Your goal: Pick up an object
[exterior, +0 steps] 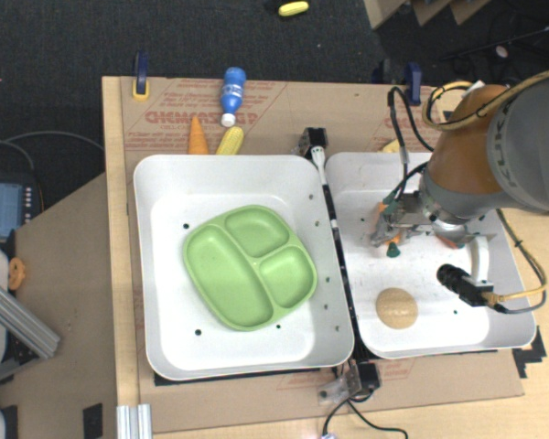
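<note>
The tool (391, 236) is seen low in the right bin (366, 327), near its back-left area; whether it is apart or together cannot be told. A round tan object (397, 307) lies near that bin's front edge, open room around it. A green three-compartment plate (249, 266) fills the left bin (165, 337) centre.

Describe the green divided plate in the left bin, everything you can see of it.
The green plate is a pale green, matte, plastic-looking dish with rounded corners and three compartments: one long section on its left and two smaller ones on its right. All three hold nothing. It lies flat and upright, turned at a slant, near the middle of the left bin, resting on the bin's white floor. Nothing else touches it.
</note>
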`<state>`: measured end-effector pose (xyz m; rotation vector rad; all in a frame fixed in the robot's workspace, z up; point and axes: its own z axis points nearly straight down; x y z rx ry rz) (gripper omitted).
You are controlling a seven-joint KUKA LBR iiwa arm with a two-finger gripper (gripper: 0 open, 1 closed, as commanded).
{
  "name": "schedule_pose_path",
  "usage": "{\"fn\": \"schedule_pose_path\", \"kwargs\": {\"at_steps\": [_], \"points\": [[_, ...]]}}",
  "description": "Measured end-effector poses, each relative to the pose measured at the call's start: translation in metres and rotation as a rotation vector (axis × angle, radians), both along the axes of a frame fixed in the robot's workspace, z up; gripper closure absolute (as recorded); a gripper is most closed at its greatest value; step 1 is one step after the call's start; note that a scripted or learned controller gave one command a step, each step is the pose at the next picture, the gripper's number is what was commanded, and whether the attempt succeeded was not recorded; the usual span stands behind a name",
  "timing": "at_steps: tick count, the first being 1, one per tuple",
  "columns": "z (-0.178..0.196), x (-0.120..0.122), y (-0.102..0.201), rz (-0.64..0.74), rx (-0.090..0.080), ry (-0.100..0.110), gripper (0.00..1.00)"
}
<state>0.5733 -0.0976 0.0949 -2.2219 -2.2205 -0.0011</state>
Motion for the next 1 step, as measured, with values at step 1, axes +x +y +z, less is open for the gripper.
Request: {"fn": "schedule_pose_path", "kwargs": {"at_steps": [1], "points": [[0.0961, 0.0121, 0.0629, 0.008, 0.001, -0.011, 1.00]]}}
